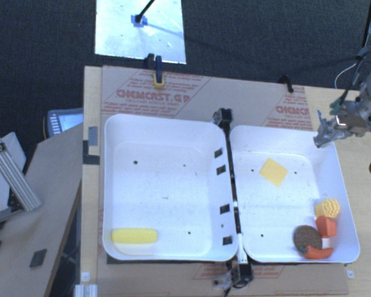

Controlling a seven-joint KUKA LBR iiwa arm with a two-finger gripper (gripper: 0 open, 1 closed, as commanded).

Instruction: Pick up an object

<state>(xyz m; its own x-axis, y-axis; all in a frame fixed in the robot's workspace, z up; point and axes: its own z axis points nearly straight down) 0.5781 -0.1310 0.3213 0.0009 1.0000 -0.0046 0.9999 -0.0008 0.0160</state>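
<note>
Several toys crowd the right bin's (347, 203) corner; the end effector (326, 135) hovers above its rim, grip state unclear.

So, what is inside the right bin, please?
The right bin holds a yellow square slice alone, plus a corner cluster: corn piece, orange-red block, brown disc, carrot. Anything beneath the cluster is covered.

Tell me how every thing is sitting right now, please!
yellow square: lying flat, alone in the right bin.
yellow banana: lying flat, left bin, near corner.
brown disc, orange pieces, yellow corn: piled in the right bin's corner.
gripper: above the right bin's far edge, holding nothing.
</note>
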